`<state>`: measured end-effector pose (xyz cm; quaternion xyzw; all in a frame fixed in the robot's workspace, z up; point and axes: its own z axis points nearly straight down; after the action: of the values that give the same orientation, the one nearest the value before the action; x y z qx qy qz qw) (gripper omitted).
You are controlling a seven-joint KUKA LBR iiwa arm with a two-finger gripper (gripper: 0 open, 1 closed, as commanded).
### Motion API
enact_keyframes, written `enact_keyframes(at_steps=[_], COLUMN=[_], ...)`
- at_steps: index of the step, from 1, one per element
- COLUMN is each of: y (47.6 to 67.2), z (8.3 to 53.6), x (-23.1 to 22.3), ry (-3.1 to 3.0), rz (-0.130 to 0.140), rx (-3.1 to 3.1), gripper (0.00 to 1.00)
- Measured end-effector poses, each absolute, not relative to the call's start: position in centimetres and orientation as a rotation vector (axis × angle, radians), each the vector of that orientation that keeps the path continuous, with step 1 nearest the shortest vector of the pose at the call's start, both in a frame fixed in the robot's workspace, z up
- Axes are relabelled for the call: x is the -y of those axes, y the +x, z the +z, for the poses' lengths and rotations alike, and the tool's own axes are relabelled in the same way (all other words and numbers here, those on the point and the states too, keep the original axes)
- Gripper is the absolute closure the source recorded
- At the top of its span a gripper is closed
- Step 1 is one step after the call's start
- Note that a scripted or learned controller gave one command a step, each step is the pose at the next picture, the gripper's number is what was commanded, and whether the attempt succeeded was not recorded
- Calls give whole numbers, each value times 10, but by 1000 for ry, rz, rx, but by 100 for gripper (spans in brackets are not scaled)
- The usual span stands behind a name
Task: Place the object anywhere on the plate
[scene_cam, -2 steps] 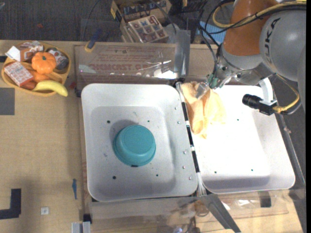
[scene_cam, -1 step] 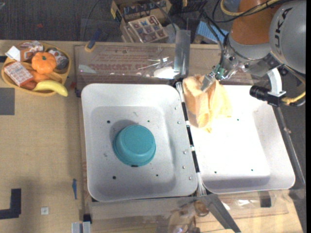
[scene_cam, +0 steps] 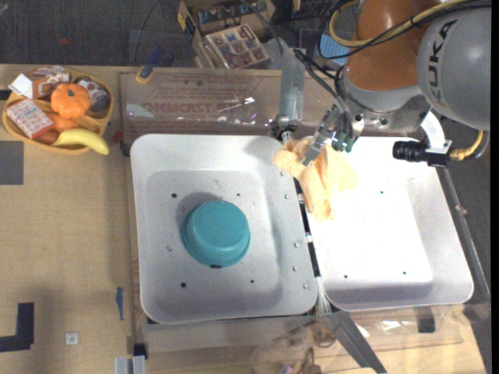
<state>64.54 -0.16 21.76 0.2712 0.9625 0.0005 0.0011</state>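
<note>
A teal round plate (scene_cam: 217, 232) lies in the left white bin (scene_cam: 156, 170), a little left of its middle. A soft pale yellow-orange object, like a crumpled cloth (scene_cam: 318, 184), hangs over the divide between the two bins at their far end. My gripper (scene_cam: 329, 145) is right above it at the far left corner of the right bin (scene_cam: 405, 248). The fingers (scene_cam: 318, 145) pinch the object's upper part, and its lower folds droop toward the bin edge. The plate is well to the left and nearer than the gripper.
A basket with an orange pumpkin, a banana and packets (scene_cam: 58, 115) sits on the bench at far left. A clear plastic tray (scene_cam: 203, 104) lies behind the left bin. Metal brackets (scene_cam: 290, 92) stand at the bins' far junction.
</note>
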Motion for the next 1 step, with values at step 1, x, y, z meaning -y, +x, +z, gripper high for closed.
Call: enact_keyframes(at_steps=[1], y=[627], z=[227], x=[-40], ry=[237], rz=[2], rx=[-3129], gripper=[100])
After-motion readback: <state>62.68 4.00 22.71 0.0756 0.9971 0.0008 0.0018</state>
